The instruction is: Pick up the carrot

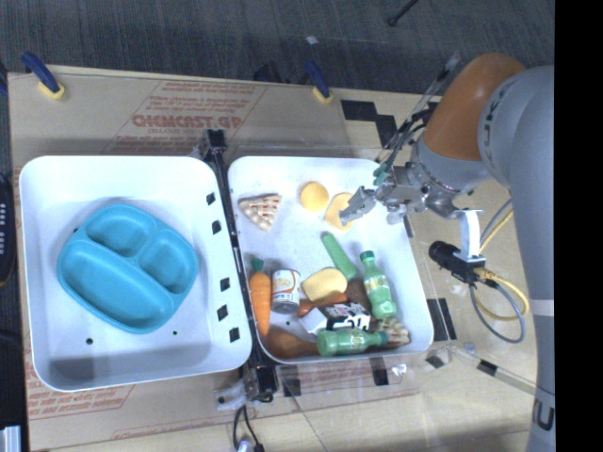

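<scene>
Lying along the left wall of the right bin (283,169), low in the frame, the carrot (259,301) points its green top toward the upper edge and its tip toward the bottom. A small can (285,290) stands just beside it on the right, and a brown item (287,345) curls at its lower end. Farther right crowd a yellow piece (325,283), a green stick (337,254), and two green bottles, one upright-lying (379,290) and one crosswise (350,343). Higher in the same bin sit a shell-like wedge (261,208) and a yellow ball (314,195). The gripper (350,207) hovers over the bin's upper right, well apart from the carrot, beside another yellow piece (334,211); whether it is spread or pressed together I cannot tell. The left bin (38,252) holds a blue divided plate (127,266).
</scene>
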### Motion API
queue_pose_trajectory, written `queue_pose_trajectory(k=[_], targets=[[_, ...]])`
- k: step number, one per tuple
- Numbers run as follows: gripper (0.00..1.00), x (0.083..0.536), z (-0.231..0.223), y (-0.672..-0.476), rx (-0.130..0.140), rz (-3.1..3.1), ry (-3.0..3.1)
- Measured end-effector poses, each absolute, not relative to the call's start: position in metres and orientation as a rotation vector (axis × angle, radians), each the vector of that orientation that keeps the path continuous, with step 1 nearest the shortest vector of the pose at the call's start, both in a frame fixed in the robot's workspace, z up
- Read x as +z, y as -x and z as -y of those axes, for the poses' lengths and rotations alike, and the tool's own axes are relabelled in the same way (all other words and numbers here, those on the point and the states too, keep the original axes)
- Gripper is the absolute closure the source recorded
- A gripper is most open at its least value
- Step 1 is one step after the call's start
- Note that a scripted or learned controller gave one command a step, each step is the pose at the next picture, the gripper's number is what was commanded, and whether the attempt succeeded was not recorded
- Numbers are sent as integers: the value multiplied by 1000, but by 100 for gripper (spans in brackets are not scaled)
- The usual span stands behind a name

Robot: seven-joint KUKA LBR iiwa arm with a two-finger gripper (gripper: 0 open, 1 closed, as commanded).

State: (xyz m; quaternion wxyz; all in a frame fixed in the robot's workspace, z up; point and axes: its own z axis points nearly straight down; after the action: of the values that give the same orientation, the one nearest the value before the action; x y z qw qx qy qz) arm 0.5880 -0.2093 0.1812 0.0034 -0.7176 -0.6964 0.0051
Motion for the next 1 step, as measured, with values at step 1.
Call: queue_pose_trajectory(k=[1], targets=[[0,93,176,-644,8,2272,2155]])
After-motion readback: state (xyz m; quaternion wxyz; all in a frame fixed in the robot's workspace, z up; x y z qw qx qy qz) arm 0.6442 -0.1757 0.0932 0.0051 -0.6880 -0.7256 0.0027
